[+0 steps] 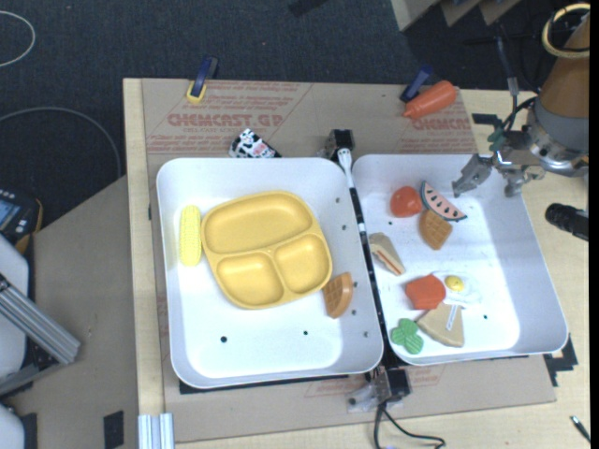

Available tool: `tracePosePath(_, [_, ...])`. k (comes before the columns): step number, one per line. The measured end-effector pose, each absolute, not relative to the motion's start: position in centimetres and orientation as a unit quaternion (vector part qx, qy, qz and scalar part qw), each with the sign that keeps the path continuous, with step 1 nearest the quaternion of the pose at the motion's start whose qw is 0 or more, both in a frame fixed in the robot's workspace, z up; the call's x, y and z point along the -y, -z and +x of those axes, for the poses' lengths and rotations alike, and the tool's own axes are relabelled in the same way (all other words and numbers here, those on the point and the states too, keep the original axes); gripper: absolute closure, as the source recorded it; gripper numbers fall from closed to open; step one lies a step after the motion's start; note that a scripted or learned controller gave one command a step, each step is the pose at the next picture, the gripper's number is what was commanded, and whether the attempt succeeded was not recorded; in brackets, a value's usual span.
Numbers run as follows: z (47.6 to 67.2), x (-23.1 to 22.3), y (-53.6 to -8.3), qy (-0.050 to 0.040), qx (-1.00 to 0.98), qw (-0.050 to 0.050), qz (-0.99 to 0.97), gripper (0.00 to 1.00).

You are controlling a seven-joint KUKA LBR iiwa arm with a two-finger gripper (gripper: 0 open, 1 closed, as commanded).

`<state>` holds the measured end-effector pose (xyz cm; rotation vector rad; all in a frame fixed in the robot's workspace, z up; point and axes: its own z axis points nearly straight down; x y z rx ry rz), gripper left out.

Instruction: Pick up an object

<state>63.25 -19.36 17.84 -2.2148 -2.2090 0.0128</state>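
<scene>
The arm came in from the right, its orange band at the frame's edge, and the gripper (490, 180) hung over the far right corner of the right bin (524, 241); its two fingers stood apart, with nothing between them, one fingertip (465, 181) pointing down toward the bin floor just beside the watermelon slice (442, 202). The right bin held the toy food: a red tomato (405, 201) touching the watermelon slice; a brown bread piece (435, 229) just below them; a sandwich wedge (386, 253) near the bin's left wall; a red pepper-like piece (426, 292) beside a fried egg (456, 286); a green leafy piece (406, 335) touching a tan wedge (444, 326) at the near edge. The left bin (187, 335) carried a yellow divided plate (266, 248), with a corn cob (190, 234) along its left side and a brown pastry (338, 295) at its right corner. On the bench beyond the bins lay an orange carrot (430, 99) and a small black-and-white toy (253, 144).
</scene>
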Motion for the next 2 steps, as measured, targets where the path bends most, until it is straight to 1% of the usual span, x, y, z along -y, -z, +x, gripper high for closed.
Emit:
tracePosePath(1, [63.6, 19.3, -18.7, 0.0000, 0.707, 0.000, -0.707, 0.00])
tracePosePath(2, [63.3, 20.1, -12.7, -0.0018, 0.707, 0.003, -0.707, 0.00])
